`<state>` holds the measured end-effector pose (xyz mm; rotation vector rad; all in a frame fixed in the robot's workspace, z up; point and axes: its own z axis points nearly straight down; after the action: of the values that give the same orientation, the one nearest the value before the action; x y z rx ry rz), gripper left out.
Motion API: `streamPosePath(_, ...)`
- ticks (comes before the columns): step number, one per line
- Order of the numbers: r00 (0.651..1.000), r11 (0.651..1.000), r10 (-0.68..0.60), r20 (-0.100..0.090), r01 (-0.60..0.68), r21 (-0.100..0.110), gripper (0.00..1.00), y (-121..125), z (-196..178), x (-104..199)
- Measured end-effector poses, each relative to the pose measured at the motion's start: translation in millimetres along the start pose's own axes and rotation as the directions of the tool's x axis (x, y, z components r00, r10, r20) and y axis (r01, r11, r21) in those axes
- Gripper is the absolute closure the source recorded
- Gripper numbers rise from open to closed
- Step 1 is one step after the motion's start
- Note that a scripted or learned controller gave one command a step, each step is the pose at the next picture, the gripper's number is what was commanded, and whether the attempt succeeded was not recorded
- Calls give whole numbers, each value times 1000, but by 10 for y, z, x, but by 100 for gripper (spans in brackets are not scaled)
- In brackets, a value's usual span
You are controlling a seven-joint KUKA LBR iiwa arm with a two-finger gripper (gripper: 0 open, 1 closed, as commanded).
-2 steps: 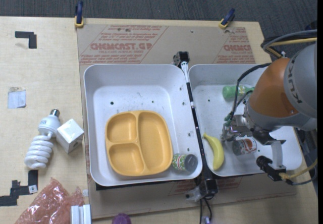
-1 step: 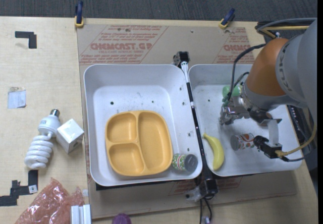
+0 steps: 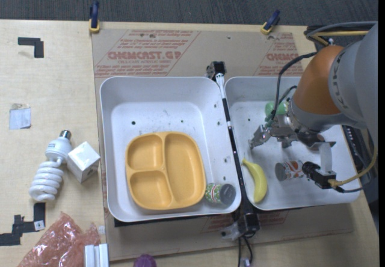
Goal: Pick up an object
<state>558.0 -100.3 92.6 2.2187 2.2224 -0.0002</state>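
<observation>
In the right bin [image 3: 240, 94], a yellow banana [image 3: 257, 180] lies near the front left corner. A small red and white can [image 3: 290, 171] lies on its side to the banana's right. A green object [image 3: 272, 107] sits toward the back, partly hidden by the arm. My gripper [image 3: 274, 138] hangs over the middle of this bin, behind the banana and the can. Its fingers [image 3: 260, 138] are spread, and nothing is between them.
The left bin [image 3: 114, 139] holds a yellow divided plate [image 3: 165, 169] and a small dark-lidded jar [image 3: 220, 193] in its front right corner. On the bench to the left lie a spiral light bulb [image 3: 49, 166], a white cube [image 3: 83, 161] and a pink mesh bag [image 3: 57, 242].
</observation>
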Motion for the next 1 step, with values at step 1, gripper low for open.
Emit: streamPosePath(1, 1000, 1000, 4, -1, -4, 1, 0, -496, 4, -12)
